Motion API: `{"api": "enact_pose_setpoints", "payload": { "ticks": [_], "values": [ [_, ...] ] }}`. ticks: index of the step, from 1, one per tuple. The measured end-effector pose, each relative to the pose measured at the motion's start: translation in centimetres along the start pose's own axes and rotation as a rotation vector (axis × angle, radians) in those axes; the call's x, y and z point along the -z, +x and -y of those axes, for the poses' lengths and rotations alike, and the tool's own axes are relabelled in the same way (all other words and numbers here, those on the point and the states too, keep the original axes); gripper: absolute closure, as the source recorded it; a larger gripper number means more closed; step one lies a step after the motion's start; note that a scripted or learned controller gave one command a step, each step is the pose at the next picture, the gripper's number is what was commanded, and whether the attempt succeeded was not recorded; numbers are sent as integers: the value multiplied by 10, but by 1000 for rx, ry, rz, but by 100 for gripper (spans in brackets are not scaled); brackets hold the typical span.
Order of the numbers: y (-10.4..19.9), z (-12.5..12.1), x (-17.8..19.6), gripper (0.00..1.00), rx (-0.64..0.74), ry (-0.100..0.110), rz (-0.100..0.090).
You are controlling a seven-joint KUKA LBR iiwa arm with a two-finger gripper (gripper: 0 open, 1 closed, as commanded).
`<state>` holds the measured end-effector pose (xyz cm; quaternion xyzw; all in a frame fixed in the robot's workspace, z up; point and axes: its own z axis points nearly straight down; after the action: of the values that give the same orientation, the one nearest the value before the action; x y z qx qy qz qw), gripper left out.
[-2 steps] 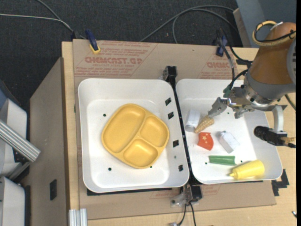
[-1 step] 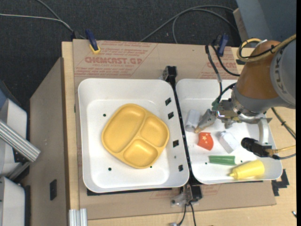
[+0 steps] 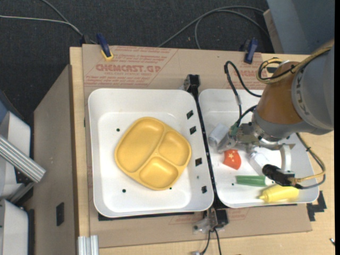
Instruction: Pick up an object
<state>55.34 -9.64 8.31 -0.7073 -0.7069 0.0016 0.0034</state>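
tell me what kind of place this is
Most likely a robotics lab test bench, not a kitchen. A robot arm reaches over two white bins clamped to a board, loose cables trail over the carpet, and the yellow plate looks like a toy.

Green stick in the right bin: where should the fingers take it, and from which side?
Grip the green stick mid-length from above, fingers closing across its narrow width. It lies flat and long, left to right; its right end nears the yellow piece, so the left half looks freer.

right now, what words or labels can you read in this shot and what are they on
"CHEMCAST GP", red print on the brown board behind the bins.
Smaller red lines above and below it: too blurred to read.
No readable text on the yellow plate or the bins.
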Motion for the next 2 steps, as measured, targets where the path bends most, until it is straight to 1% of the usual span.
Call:
{"api": "enact_pose_setpoints", "payload": {
  "ticks": [1, 2],
  "values": [
    [0, -2, 14, 100, 0, -6, 0],
    [-2, -8, 77, 100, 2, -13, 3]
  ]
}}
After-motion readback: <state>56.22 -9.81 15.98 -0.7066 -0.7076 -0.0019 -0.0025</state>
